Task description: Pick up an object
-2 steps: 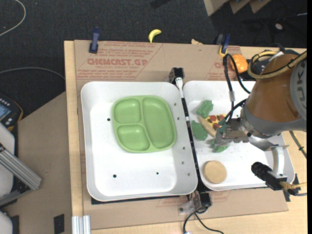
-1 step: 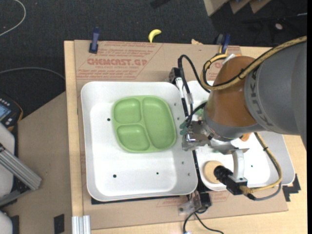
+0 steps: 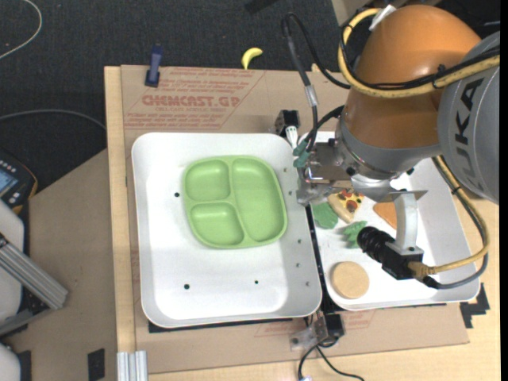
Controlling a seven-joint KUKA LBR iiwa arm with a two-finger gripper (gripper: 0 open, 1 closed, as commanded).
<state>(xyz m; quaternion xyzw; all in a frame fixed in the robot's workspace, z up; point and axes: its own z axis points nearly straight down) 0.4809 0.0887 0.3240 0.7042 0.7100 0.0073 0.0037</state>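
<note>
Orange wrist band (image 3: 405, 70) at upper right hides the end effector, so I cannot tell its state. Candidate objects sit in the right bin (image 3: 452, 292): a tan disc (image 3: 349, 279) at lower centre, green piece (image 3: 324, 215) just above. Descend squarely over one, clear of the rim

Much of the right bin (image 3: 444, 288) is covered by the arm (image 3: 405, 78), whose orange band and grey body are cut off at the top and right edges. The gripper's (image 3: 349, 201) fingertips are screened by the wrist housing; their spacing cannot be read. Small items beneath it, one green (image 3: 324, 214) and one orange (image 3: 386, 213), are partly hidden and not identifiable. A dark device (image 3: 12, 182) is cropped at the left edge.
</note>
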